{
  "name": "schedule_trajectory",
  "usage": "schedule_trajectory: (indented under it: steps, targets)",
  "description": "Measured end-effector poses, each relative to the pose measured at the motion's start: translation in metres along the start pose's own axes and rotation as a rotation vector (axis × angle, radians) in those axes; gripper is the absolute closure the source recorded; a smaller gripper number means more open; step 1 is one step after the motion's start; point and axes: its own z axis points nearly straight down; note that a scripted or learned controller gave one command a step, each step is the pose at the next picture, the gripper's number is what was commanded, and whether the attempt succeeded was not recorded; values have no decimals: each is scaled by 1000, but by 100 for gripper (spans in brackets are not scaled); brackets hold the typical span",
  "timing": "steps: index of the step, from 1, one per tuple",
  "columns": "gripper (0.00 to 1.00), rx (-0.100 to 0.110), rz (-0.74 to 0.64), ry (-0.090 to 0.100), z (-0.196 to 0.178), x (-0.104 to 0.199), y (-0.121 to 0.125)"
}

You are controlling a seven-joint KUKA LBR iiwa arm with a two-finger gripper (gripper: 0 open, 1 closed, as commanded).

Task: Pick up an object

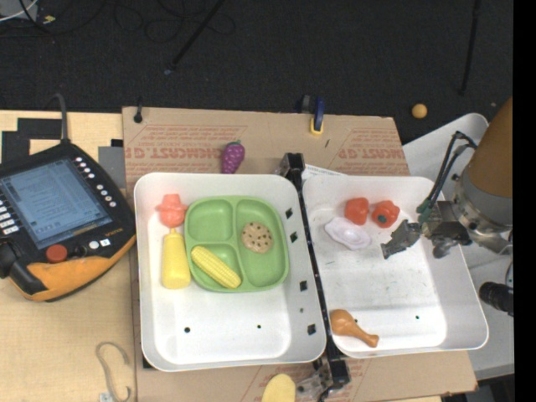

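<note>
In the right bin (pixel 435 329) lie two red-orange toy fruits (pixel 357 210) (pixel 385 213), a pale lilac piece (pixel 347 234) and a brown drumstick (pixel 353 327) at the front left corner. My gripper (pixel 400 240) hangs over the right bin's middle, just right of the lilac piece and below the fruits. Nothing shows between its dark fingers. The left bin (pixel 218 333) holds a green divided plate (pixel 280 262) with a cookie (pixel 257 237) and a corn cob (pixel 215 266), plus a yellow bottle (pixel 174 259) and a pink toy (pixel 171 210).
A purple grape bunch (pixel 232 157) lies on the cardboard behind the left bin. A yellow object (pixel 279 388) sits at the front edge. A teach pendant (pixel 59 216) rests at the left. A blue-yellow clamp (pixel 317 115) holds the cardboard's back edge.
</note>
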Motion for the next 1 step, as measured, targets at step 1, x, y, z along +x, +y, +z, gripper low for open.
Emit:
schedule_trajectory:
  steps: [1]
  targets:
    - [0,-11,-2,-2,-5,0,2]
